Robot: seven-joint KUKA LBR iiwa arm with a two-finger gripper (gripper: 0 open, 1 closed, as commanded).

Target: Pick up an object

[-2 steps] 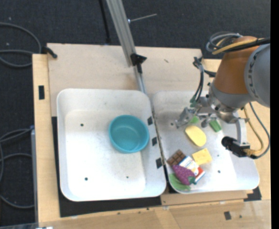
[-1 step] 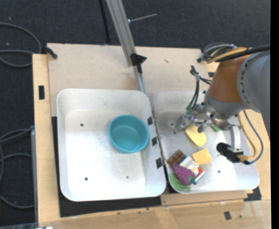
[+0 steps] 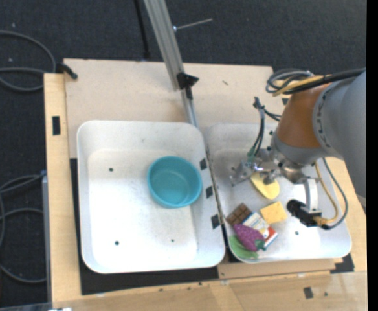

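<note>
In the right bin [image 3: 334, 241] lies a pale yellow curved piece [image 3: 265, 187], just below my gripper [image 3: 254, 169]. The gripper hangs low over the bin's upper middle, under the orange-banded wrist [image 3: 299, 125]. A yellow block [image 3: 274, 212], a brown chocolate-like bar [image 3: 239, 213] and a purple bunch [image 3: 246, 236] on a green dish [image 3: 241, 252] sit toward the bin's front. A red and white item [image 3: 267, 236] lies beside the purple bunch. Nothing is visibly lifted off the bin floor.
The left bin [image 3: 98, 141] holds a blue bowl [image 3: 174, 181] near its right side. A slanted metal pole [image 3: 166, 34] rises behind the bins. Cables and a black connector [image 3: 300, 208] hang from the arm over the right bin's right half.
</note>
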